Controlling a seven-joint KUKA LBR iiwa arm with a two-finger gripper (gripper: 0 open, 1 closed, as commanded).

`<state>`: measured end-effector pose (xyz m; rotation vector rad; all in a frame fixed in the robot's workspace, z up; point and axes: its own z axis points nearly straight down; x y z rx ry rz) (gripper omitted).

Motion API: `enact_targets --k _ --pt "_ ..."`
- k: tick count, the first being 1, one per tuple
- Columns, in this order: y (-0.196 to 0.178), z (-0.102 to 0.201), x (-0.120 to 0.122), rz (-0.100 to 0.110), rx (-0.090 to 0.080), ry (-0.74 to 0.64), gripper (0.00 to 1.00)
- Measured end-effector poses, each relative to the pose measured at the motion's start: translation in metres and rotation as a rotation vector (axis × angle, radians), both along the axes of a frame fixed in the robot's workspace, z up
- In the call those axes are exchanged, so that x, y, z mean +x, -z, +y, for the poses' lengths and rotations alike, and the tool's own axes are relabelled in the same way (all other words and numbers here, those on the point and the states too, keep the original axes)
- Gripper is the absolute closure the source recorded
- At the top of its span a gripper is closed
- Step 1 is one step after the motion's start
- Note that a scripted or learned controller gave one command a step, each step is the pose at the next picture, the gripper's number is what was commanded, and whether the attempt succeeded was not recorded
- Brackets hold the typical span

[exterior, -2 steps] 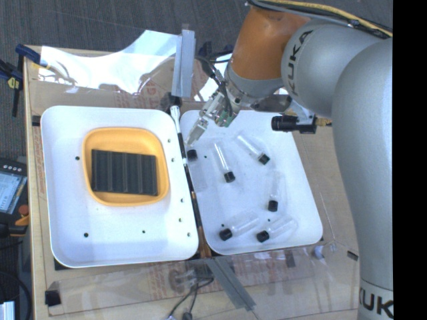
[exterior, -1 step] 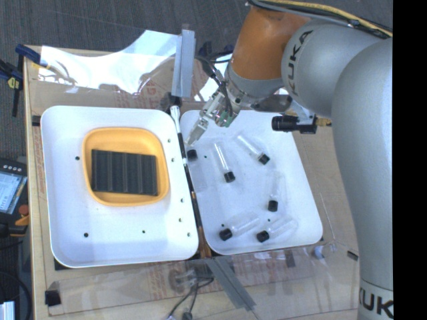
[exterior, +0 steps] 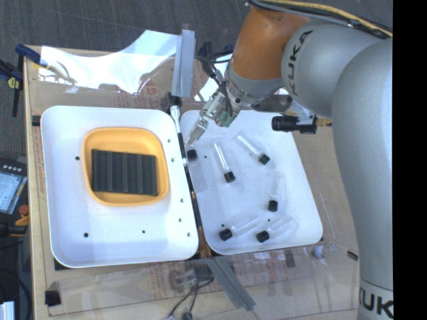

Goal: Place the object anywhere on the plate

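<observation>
Overhead, you are looking down on a bench (exterior: 40, 282) carrying two shallow white bins side by side. Your left bin (exterior: 60, 179) holds a yellow plate (exterior: 125, 139) with a dark ribbed insert (exterior: 125, 172) lying in its middle. Your right bin (exterior: 303, 199) holds several clear plastic tubes with black caps, scattered well apart from each other: one tube (exterior: 222, 160) near the centre lying almost lengthwise, another tube (exterior: 252, 148) just to its right, a third tube (exterior: 274, 191) along the right side, and two more tubes (exterior: 240, 227) (exterior: 275, 231) close together near the front edge. A lone black cap (exterior: 192, 155) shows at the left wall of that bin, next to the divide between the bins.

The grey arm (exterior: 347, 79), with its orange band (exterior: 267, 42), reaches in from your right and ends above the back left corner of the right bin. The end effector (exterior: 198, 131) points down and left toward that corner, its tip just above the lone black cap. Whether it is parted or closed you cannot tell from this angle, and no tube can be made out in its grip. All the tubes lie in the right bin, apart from the plate.
</observation>
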<state>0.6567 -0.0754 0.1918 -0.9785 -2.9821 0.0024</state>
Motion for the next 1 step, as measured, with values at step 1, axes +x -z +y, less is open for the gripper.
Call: enact_targets --k 1 --pt "0.0000 0.0000 0.0000 0.000 0.000 0.000 0.00"
